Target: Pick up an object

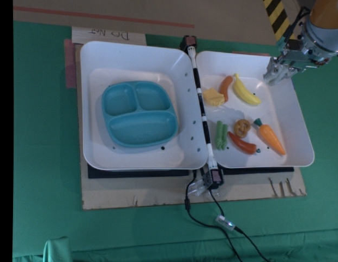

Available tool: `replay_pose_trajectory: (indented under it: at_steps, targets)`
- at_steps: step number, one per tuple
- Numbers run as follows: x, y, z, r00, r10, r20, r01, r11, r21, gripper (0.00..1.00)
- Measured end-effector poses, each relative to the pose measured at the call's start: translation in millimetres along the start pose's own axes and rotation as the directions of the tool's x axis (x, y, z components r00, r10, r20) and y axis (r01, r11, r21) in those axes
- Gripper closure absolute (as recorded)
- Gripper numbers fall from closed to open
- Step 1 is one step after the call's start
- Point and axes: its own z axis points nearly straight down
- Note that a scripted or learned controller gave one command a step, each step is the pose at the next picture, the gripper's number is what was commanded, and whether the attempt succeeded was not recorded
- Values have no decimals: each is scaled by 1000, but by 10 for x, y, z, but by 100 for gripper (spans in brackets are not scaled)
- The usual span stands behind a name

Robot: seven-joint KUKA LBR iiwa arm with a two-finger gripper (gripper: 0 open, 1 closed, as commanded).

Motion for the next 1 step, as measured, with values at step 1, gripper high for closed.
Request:
replay_pose_trajectory:
  at_steps: [1]
  targets:
    - [-359, 200, 92, 1000, 1, 3, -1, 1000, -2, 100]
